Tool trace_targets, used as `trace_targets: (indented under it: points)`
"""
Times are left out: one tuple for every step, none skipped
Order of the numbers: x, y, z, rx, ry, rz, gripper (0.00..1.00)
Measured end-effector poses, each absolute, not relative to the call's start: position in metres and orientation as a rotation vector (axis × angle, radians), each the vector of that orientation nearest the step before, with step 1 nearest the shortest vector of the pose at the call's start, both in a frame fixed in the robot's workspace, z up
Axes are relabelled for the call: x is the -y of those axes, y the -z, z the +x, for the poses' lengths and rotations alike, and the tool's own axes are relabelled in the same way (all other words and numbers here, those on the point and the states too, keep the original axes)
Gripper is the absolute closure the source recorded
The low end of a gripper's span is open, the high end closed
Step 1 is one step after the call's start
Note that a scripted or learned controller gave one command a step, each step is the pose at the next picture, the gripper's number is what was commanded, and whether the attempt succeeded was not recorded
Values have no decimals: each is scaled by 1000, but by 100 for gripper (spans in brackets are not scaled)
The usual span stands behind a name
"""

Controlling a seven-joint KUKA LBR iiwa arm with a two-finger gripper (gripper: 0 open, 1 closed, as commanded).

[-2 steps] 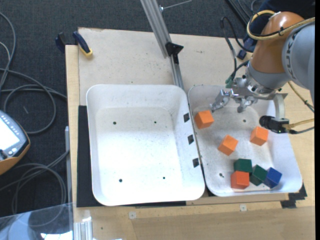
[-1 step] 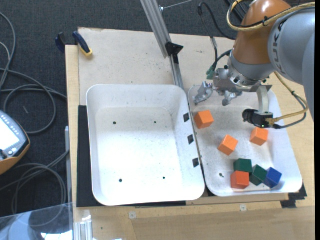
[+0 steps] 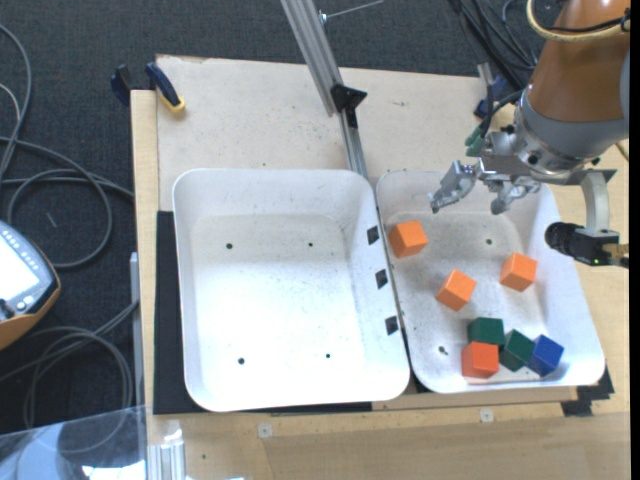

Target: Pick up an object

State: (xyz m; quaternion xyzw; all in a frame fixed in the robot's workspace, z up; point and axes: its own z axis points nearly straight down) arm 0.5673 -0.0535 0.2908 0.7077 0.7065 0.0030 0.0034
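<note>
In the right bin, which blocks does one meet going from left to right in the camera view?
Orange block → orange block → red-orange block → orange block → blue block. The two green blocks overlap their neighbours, so I leave them out.

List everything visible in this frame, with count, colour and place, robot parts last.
orange blocks: four, orange, right bin; three spread out, one in the near cluster
green blocks: two, dark green, near end of right bin, side by side
blue block: one, blue, near right corner of right bin
bins: two, white, side by side on the bench
clamp: one, blue and yellow, far left bench corner
cables: several, black, on the floor at left
arm: one, grey with orange band, from right
pincer: one, open, above right bin's far end, holding nothing
</note>
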Motion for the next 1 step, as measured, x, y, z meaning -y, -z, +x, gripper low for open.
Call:
trace_targets:
  points:
    - [36, -195, 564, -2229, 10, 2228, 0]
